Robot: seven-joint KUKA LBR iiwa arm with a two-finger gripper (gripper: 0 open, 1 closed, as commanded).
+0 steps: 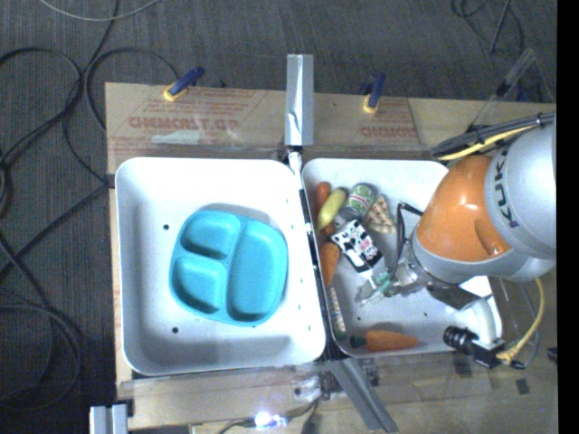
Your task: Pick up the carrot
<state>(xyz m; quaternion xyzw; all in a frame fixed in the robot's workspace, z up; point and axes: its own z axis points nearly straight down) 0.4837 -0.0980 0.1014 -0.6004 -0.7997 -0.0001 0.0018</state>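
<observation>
Lying flat on the floor of the right bin (425, 172), close along its near wall, dark stub end toward the divider: the carrot (391, 339). Probably a light toy, judging by the smooth, even orange skin; likely stiff, tapered and round in section, so prone to roll or squirt out of a pinch near the thin tip. Best taken across the thicker middle, closing square to the long axis, with care for the wall just beside it. Hanging above the bin floor, up from the carrot and apart from it, below the orange band: the pincer (378, 286), whether apart or together impossible to tell from this angle. Nothing visibly held. Against the divider, a second orange tapered piece (330, 262), possibly another carrot, crowded by a black-and-white box (355, 242), a yellow piece (332, 208) and a green can (363, 197). In the left bin (127, 242), a glossy blue compartment tray (231, 265) with rounded moulded wells. Both bins smooth white plastic on the brown counter (208, 120).
</observation>
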